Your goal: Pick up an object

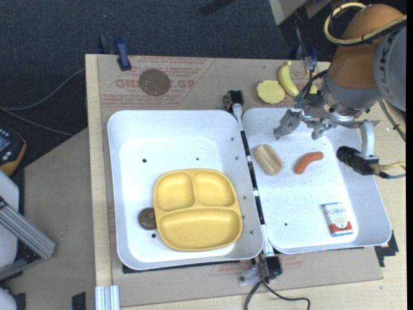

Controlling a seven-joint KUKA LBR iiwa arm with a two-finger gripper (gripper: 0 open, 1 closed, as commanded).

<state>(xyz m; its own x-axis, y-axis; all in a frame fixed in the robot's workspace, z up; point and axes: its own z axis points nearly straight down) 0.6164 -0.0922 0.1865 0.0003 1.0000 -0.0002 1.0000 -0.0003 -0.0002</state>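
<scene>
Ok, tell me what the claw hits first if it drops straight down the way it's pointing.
Probably the bare floor of the right bin. The claw hangs with fingers spread over the bin's far end, with the bread roll and sausage nearer the camera, though depth is uncertain.

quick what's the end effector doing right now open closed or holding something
End effector: open, holding nothing, hovering over the right bin above the hot dog bun and sausage.

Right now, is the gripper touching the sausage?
Apart. The camera view shows bare white bin floor between the open gripper and the sausage, which lies below it in the right bin.
</scene>
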